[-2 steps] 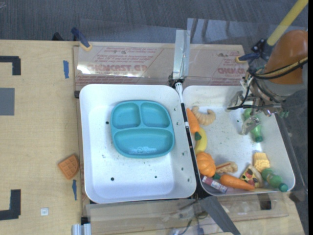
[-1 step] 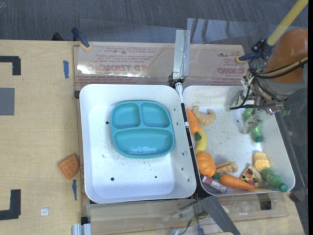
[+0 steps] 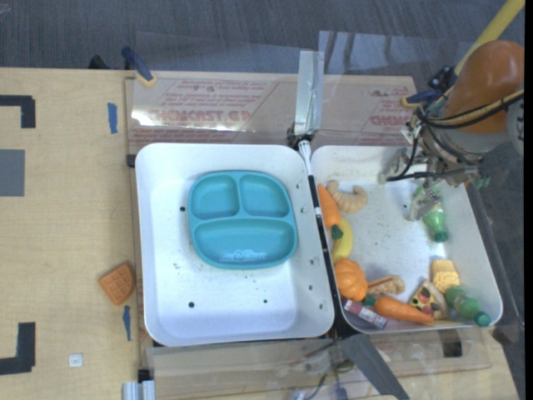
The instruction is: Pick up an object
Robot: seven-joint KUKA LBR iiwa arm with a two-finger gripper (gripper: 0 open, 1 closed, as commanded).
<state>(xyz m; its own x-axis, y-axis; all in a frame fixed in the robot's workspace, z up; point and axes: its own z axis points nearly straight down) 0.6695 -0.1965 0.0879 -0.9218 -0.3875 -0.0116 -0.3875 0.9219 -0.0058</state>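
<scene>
My gripper (image 3: 426,192) hangs over the far right part of the right bin (image 3: 391,223), below the orange wrist band. A small green toy (image 3: 435,222) sits directly under it, touching or nearly touching; I cannot tell whether it is held. Along the bin's left wall lie a beige ginger-shaped toy (image 3: 350,197), an orange carrot piece (image 3: 328,208) and a yellow banana (image 3: 343,240). At the near edge lie an orange pumpkin (image 3: 350,279), a carrot (image 3: 403,311), a corn cob (image 3: 444,272) and a green bottle (image 3: 469,306).
The left bin (image 3: 166,290) holds a teal divided plate (image 3: 242,219). A waffle-like orange toy (image 3: 117,283) lies on the wooden bench left of the bins. A clear panel and metal post (image 3: 309,90) stand behind the bins. Cables hang around the wrist.
</scene>
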